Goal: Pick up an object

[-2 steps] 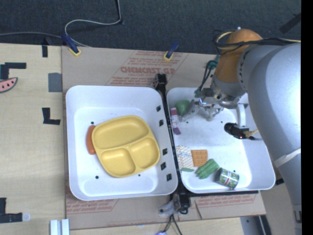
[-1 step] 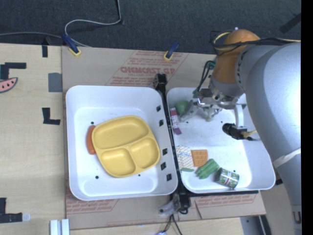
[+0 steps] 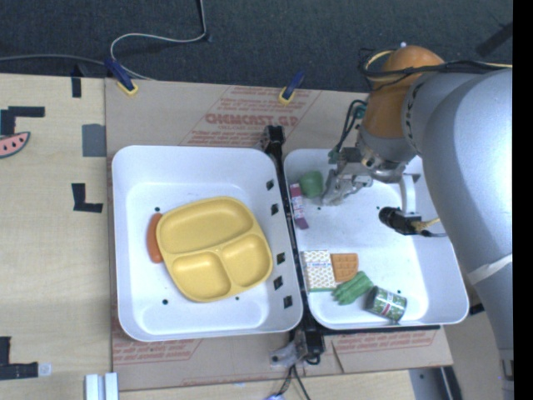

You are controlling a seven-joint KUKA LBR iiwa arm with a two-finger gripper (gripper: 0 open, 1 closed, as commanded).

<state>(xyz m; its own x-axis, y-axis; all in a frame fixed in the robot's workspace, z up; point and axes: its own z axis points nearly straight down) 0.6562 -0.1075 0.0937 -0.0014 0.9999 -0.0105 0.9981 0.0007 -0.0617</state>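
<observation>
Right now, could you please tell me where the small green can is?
The green can lies in the right bin, near its front right corner, beside the green pea pod.

Hidden and unclear parts

An orange item point(image 3: 154, 238) lies mostly under the yellow tray point(image 3: 214, 247); the claw point(image 3: 336, 192) is blurred, its grip unreadable.

Yellow divided tray point(image 3: 215, 247) in left bin point(image 3: 133, 223); cardboard point(image 3: 241, 119) beneath
</observation>
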